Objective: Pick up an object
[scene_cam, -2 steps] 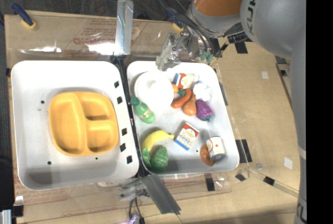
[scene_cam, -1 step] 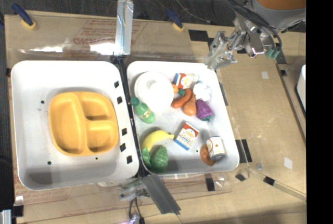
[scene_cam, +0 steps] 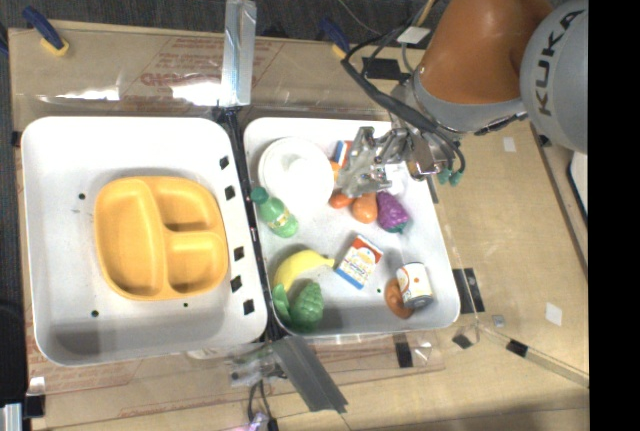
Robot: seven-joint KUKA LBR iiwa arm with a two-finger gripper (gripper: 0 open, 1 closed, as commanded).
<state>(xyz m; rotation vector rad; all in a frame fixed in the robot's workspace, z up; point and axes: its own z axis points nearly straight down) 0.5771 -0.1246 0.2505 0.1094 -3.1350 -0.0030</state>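
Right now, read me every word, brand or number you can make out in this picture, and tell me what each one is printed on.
"KUKA": black letters running vertically on the grey arm.
Red print on the clear sheet behind the bins: mirrored and too faint to read.
Label on the small carton: too small to read.
Label on the can: too small to read.

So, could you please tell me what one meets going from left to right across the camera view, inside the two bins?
Yellow divided tray → green bottle → white bowl → small carton → purple grapes → can.
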